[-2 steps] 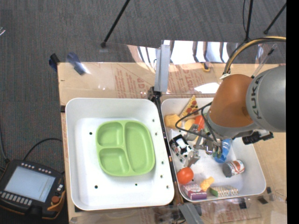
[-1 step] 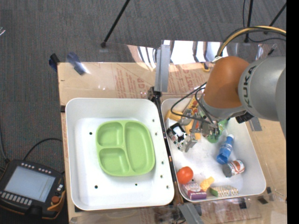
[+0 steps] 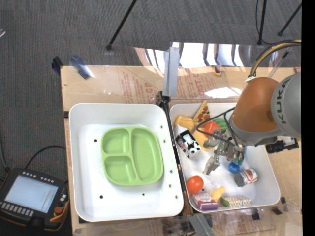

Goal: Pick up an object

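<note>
Objects for picking lie scattered in the right bin, under and around the gripper. Nearest the gripper are a blue round piece just to its right and a small can with a red and white label beside that, lying on its side. A black and white toy cow sits to the gripper's left, near the bin's left wall. An orange-red ball rests toward the front left of the bin, and just in front of it lie a pink and purple box, a small yellow piece and a long pale green and pink item. Toward the back of the bin are a yellow wedge, a pizza slice toy and a red piece, partly hidden by the arm.

The gripper hangs over the middle of the right bin, its two grey fingers spread apart and pointing down and to the left, with nothing visible between them. Whether the tips touch the bin floor cannot be told.

The left bin holds a light green divided plate with three compartments, lying flat near its middle. A teach pendant with a screen lies on the floor at the lower left.
</note>
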Motion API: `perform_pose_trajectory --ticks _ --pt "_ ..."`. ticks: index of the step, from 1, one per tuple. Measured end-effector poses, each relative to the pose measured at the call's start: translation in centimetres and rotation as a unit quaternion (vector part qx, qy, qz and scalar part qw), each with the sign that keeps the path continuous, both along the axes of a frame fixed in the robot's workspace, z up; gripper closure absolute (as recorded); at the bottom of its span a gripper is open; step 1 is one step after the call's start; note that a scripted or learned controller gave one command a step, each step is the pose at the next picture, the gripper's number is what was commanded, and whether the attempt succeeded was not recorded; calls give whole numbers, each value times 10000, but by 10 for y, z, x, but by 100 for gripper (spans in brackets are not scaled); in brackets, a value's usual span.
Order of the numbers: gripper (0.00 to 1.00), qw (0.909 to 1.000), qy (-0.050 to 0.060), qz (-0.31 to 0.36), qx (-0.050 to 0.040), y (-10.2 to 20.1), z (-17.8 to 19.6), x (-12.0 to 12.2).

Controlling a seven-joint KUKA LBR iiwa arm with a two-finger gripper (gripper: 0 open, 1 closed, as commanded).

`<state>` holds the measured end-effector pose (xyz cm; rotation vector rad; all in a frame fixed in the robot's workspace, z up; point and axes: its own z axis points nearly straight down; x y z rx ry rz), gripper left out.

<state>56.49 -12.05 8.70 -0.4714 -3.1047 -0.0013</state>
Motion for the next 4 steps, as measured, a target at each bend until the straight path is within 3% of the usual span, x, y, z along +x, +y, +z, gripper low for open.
perform_pose_trajectory --ticks 1,2,3,4 --pt "0 9984 -12 -559 -3 12 1 70" --pt "0 9984 -15 -566 -14 -76 1 33" --pt "0 9973 4 -739 1 -45 0 -23" --pt "0 9969 -133 -775 -7 -39 6 -80"
